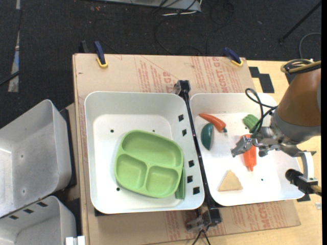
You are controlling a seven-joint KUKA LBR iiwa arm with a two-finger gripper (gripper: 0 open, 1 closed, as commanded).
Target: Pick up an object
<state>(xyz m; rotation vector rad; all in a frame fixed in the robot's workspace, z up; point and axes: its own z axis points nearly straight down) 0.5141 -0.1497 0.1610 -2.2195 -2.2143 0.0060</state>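
Bins sit side by side: well to the gripper's left, the left bin [97, 137] holds a green divided tray [149, 163], and in the right bin [276, 195] a dark green piece [207, 136] and a red chili pepper [212, 120] lie nearer on that side, with a tan wedge [231, 181] below them. The gripper [248, 146] hovers directly over an orange carrot [250, 157], which lies lengthwise just beneath it; whether its fingers are apart or together cannot be told. The carrot looks like light, rigid, smooth plastic, so pinching across its thicker middle seems safest against slipping.

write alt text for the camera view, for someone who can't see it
A grey and orange robot arm's gripper hangs over an orange carrot in the right bin, beside a tan wedge, teal piece and red pepper. The left bin holds a green divided tray.
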